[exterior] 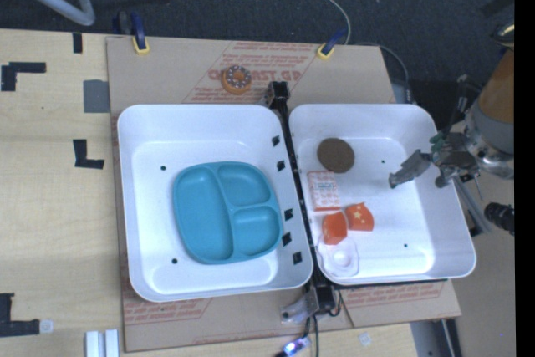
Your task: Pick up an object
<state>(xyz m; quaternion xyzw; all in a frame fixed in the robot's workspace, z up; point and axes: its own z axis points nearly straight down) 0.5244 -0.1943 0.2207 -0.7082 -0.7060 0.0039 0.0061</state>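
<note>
2 white bins [134, 180] are seen on brown cardboard [167, 71] printed with red lettering. A turquoise plate [226, 211] lies in the left bin. In the right bin, a dark brown disc [336, 154], a white packet with red print [324, 190], 2 orange-red pieces [347, 221] and a white cup [341, 259] are seen.

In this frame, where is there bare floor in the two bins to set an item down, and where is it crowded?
Left bin: bare strips ring the blue divided plate, widest along the far wall. Right bin: open floor right of the brown disc and red pieces, below the gripper. Crowded: the strip beside the divider, with packet and white cup.
</note>
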